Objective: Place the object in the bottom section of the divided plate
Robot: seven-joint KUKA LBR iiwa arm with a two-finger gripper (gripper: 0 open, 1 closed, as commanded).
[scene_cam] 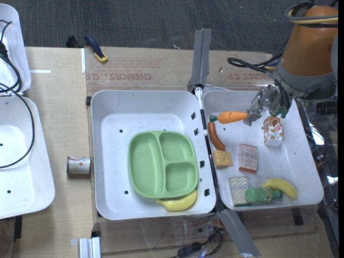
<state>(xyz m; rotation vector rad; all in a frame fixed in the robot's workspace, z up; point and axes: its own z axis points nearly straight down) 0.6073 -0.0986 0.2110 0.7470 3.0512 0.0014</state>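
Note:
A green divided plate [145,165] lies in the left bin [107,144], with one long section on its left and two smaller ones on its right; nothing lies in any of them. A yellow banana [177,202] rests against the plate's near rim. My gripper [266,113] hangs open over the back of the right bin [306,181], between the orange carrot [232,117] and a small milk carton [273,130]. Nothing sits between its fingers.
The right bin also holds a hot dog [216,136], a cheese wedge [223,158], a red cracker box [248,158], a small patterned box [238,186], a green bottle [263,195] and a second banana [281,187]. A can [79,166] lies left of the bins.

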